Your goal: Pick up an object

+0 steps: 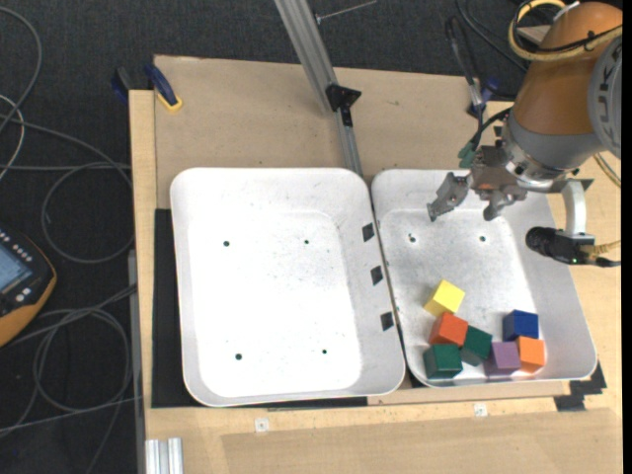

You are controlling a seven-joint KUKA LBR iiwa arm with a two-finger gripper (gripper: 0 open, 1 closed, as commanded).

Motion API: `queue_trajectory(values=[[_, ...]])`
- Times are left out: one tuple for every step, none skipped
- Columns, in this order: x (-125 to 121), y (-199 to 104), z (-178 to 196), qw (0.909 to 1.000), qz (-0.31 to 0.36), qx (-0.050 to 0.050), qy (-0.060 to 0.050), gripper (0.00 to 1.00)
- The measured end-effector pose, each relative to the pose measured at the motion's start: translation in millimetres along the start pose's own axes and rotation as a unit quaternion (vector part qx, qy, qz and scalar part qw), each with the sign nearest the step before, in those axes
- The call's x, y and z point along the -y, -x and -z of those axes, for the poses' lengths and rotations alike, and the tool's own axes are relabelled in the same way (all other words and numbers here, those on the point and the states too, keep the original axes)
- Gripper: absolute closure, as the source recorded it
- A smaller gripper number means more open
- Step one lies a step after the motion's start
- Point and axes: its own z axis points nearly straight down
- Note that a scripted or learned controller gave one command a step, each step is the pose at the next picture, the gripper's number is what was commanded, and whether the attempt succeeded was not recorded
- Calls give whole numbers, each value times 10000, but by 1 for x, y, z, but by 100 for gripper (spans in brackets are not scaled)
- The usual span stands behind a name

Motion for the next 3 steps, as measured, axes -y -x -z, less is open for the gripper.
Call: queue_trajectory(values=[[6, -5, -62, 10000, 2, -4, -2, 0], [6, -6, -115, 10000, 3, -2, 4, 0], [4, -6, -100, 10000, 3, -1, 50, 100]])
